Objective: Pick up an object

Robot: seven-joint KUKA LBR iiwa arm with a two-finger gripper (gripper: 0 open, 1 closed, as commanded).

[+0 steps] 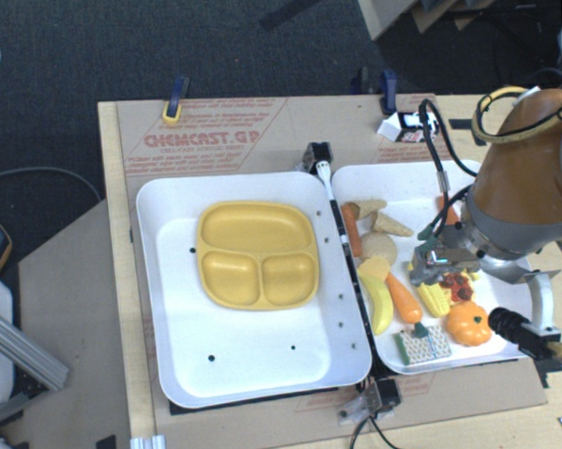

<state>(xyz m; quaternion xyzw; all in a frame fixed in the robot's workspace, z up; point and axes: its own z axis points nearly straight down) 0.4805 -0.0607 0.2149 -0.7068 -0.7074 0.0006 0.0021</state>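
The right bin holds several toy foods: a yellow banana, an orange carrot, a corn cob, an orange pumpkin-like piece, a speckled block with a green top, a pale round piece, a tan wedge and a thin reddish stick. My gripper hangs low in this bin, right above the corn cob and a small red piece. The arm's bulk hides the bin's right side.
The left bin carries a yellow divided plate in its upper half. A black divider rail separates the bins. Cables loop above the right bin. Clamps sit at the board's far edge.
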